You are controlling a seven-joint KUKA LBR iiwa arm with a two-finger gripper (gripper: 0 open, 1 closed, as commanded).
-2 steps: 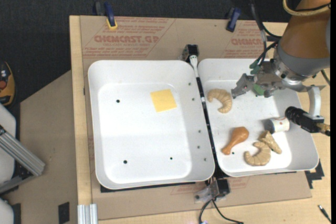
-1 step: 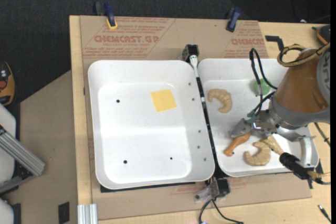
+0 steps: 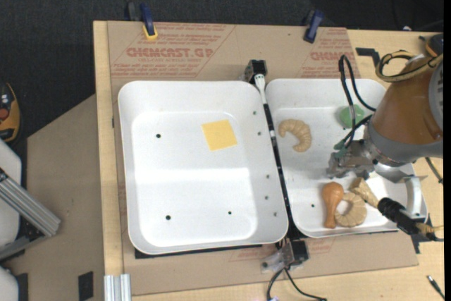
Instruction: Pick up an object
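Note:
The right bin holds a tan croissant near its left side, a brown drumstick and a pale bread piece near the front, and a green object partly hidden behind the arm. My gripper hangs low in the right bin, just above the drumstick and right of the croissant. Nothing shows between its fingers. A yellow flat square lies in the left bin.
The grey and orange arm covers the right bin's right side. The black divider between the bins runs just left of the croissant. Clamps sit on the bench's far edge.

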